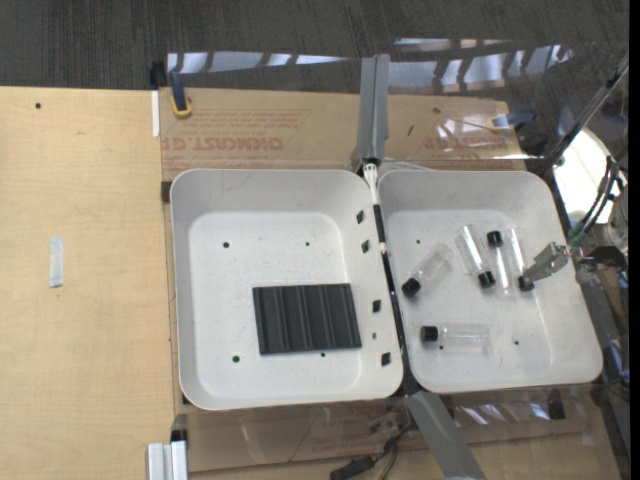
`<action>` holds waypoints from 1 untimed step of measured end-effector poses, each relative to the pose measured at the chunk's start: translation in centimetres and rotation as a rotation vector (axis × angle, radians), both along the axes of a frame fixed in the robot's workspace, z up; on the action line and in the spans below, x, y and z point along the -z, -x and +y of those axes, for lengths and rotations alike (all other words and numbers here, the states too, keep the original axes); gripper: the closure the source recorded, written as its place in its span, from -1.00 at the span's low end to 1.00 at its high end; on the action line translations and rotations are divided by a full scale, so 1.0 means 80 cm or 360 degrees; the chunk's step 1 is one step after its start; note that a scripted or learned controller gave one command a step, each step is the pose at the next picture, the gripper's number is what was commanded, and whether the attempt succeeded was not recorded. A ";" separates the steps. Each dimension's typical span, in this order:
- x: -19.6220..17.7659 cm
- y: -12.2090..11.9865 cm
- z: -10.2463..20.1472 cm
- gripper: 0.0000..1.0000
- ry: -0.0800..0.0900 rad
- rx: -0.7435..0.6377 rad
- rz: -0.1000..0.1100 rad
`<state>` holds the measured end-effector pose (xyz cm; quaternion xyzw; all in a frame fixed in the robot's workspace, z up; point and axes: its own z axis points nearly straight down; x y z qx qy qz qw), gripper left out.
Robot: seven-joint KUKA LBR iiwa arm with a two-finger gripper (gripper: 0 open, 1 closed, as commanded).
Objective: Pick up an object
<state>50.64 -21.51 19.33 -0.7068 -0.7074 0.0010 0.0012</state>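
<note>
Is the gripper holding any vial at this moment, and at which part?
It cannot be told: the gripper is at a vial in the right bin, too small to judge.

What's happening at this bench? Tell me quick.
A robot arm reaches in from the right over the right bin, its gripper low beside the clear vials. Nothing is visibly held. Four or so black-capped vials lie scattered in that bin; the left bin holds a black ribbed tray.

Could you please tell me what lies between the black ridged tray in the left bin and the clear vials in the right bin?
In the camera view, between the black ridged tray and the vials run the two bins' adjoining rims, with small black clips along the seam.
</note>
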 end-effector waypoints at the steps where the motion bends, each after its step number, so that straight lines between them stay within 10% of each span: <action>1: 0.127 -0.039 0.013 -1.00 0.0001 -0.0017 -0.0004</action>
